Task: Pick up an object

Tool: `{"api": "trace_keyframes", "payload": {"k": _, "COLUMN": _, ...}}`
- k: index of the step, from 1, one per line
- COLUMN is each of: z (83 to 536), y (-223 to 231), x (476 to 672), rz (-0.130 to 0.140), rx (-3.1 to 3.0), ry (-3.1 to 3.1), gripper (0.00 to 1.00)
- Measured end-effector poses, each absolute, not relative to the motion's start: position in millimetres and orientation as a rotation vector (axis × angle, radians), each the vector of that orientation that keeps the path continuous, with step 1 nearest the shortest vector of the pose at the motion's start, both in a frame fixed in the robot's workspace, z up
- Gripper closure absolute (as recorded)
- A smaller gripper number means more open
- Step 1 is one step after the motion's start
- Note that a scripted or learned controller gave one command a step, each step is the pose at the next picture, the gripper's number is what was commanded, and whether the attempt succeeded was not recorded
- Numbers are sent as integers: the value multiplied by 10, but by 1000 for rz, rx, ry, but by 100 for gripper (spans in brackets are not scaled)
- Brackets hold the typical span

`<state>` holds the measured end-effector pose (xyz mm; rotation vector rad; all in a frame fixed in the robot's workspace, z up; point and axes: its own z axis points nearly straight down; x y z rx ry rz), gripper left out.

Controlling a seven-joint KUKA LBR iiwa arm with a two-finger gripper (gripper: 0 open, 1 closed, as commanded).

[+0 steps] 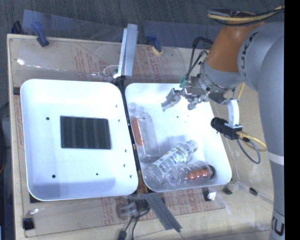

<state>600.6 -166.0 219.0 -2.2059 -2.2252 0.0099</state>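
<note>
A: Nearest to us, a clear water bottle (172,161) is lying on its side toward five o'clock in the right bin (221,149), and a bottle with a copper-coloured body (196,173) is lying just beside it, touching it I think.

B: Why are they crowding there?

A: I judge they are resting against the bin's low wall. A third clear container with an orange strip (142,133) is lying along the nine o'clock side, near the divider.

B: And the gripper (182,98)?

A: It is hanging over the twelve o'clock part of that bin, its fingers spread apart and holding nothing. It is standing apart from all three objects.

B: The left bin (35,134)?

A: It is carrying a dark ribbed panel (85,132) at its centre. So I judge the picking is not yet done.
</note>
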Motion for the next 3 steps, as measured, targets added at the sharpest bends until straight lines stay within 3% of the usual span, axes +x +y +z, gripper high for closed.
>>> {"api": "trace_keyframes", "payload": {"k": 1, "z": 1651, "y": -1707, "x": 5585, "rz": 10, "rx": -2152, "ry": -2278, "gripper": 0}}
{"api": "trace_keyframes", "payload": {"k": 2, "z": 872, "y": -2109, "x": 5039, "rz": 5, "rx": -2087, "ry": -2338, "gripper": 0}}
{"api": "trace_keyframes", "payload": {"k": 3, "z": 987, "y": -2089, "x": 4917, "rz": -2, "rx": -1880, "ry": -2510, "gripper": 0}}
